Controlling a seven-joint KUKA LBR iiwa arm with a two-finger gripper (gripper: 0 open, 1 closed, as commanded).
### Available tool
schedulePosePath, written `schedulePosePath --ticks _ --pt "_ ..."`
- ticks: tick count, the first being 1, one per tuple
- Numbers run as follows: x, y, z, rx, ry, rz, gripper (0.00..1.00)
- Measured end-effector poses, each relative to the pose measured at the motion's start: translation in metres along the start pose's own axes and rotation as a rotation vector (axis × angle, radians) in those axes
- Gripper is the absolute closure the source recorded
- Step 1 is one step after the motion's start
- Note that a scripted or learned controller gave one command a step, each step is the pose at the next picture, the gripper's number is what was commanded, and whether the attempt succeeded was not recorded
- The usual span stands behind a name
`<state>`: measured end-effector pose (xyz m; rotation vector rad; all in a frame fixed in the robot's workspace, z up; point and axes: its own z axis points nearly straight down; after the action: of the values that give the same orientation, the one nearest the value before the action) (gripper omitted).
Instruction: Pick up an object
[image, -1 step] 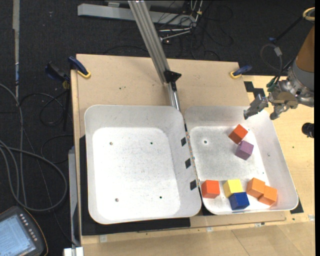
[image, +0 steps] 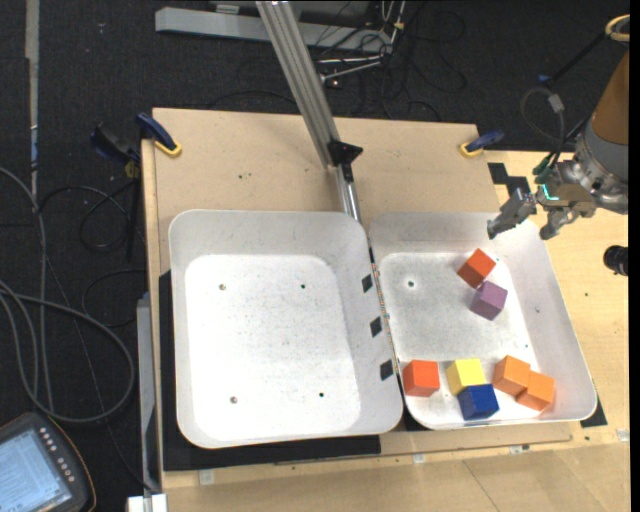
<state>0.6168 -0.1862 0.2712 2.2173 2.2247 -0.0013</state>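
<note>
A: Camera view, slanted down over both bins. Gripper up at the right of the frame, above the top right rim of the right bin, fingers spread apart, nothing between them.

B: And the pick candidates?

A: All in the right bin. Nearest: an orange cube, lower left of the gripper, resting on the bin floor in its upper middle, turned diamond-wise to the frame. Just below it and touching or nearly touching, a purple cube. Along the bottom edge: another orange block, a yellow block, a blue block tucked just under the yellow, and two more orange blocks packed together at the lower right.

B: Left bin?

A: Plain white floor with a few dark specks.

B: So the deciding relation?

A: Orange cube down and to the left of the open fingers, near but clearly apart, not yet beneath them. No real long axis on a cube, only the rotated faces. Probably best to close across two parallel faces, on the side away from the purple neighbour. Risk, as a guess: clipping the purple cube and nudging both. Bottom row much tighter, harder to straddle.
</note>
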Motion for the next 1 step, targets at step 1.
schedulePosePath --ticks 1 --pt "0.0061 0.0089 0.0524 0.004 0.001 -0.001 0.00"
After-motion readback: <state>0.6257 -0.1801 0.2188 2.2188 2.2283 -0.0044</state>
